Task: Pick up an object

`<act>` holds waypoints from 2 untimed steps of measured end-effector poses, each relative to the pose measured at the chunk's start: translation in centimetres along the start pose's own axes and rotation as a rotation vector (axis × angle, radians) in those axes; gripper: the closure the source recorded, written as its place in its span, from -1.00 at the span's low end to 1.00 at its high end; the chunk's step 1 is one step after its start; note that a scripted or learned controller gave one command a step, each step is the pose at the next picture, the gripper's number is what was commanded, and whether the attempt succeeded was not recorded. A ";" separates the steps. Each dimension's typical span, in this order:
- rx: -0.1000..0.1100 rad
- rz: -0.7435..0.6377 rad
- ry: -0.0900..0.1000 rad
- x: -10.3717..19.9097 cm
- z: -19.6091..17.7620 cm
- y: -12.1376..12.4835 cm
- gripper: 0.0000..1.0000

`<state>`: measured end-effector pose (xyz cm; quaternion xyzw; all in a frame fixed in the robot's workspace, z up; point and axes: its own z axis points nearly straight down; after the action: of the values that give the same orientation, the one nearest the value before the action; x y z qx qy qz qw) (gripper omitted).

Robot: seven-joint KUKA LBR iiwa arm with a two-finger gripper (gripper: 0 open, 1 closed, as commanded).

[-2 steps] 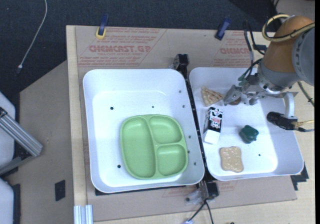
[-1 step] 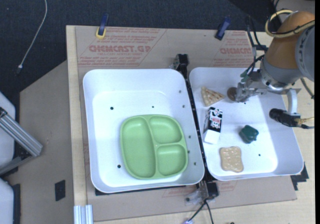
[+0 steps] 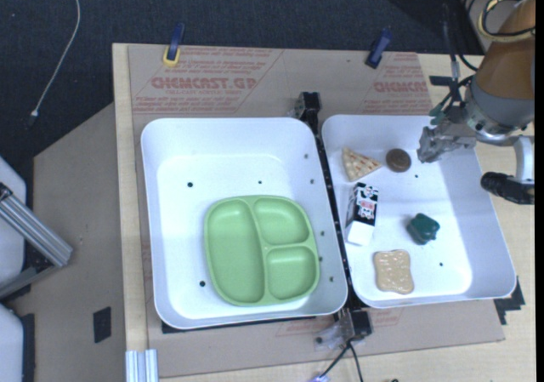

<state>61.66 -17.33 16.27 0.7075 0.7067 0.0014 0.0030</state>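
since any object will do, your nearest candidate is the brown round cookie (image 3: 398,160) in the right bin (image 3: 484,227), just beside the gripper (image 3: 427,149) — nothing is between its fingers, and you can't tell their spread. around it lie a pizza slice (image 3: 359,162), milk carton (image 3: 364,211), green toy (image 3: 423,228) and cracker (image 3: 393,271), loosely scattered for access — the green divided plate (image 3: 259,250) sits in the left bin (image 3: 170,202).

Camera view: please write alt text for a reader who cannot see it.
A grey robot arm's end effector hovers beside a small round brown object in the right white bin, which also holds a tan wedge, a black-and-white carton, a dark green lump and a beige slab. The left white bin holds a green divided plastic tray.
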 end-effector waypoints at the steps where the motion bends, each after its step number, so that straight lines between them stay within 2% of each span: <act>1: -0.001 -0.001 0.000 -0.3 -6.3 -0.3 1.00; 2: -0.002 -0.003 0.000 -0.1 -11.0 -0.8 1.00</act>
<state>60.75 -17.38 27.28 0.7066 0.7076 0.0018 0.0037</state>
